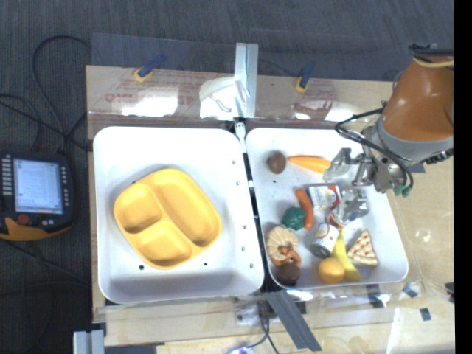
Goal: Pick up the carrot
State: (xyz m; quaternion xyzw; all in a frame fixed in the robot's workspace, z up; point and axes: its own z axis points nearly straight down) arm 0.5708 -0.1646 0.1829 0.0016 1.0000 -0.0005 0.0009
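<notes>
Approach step: the claw [346, 186] hangs over the right bin [394, 227], grip impossible to tell, carrot [308, 164] just beside it; next it must drop onto it.

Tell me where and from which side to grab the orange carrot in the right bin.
Grip the tapered orange carrot across its middle, coming straight down from above. It lies flat and nearly level along the far part of the right white bin, with bare floor on both long sides; the round brown ball crowds only its left end.
</notes>
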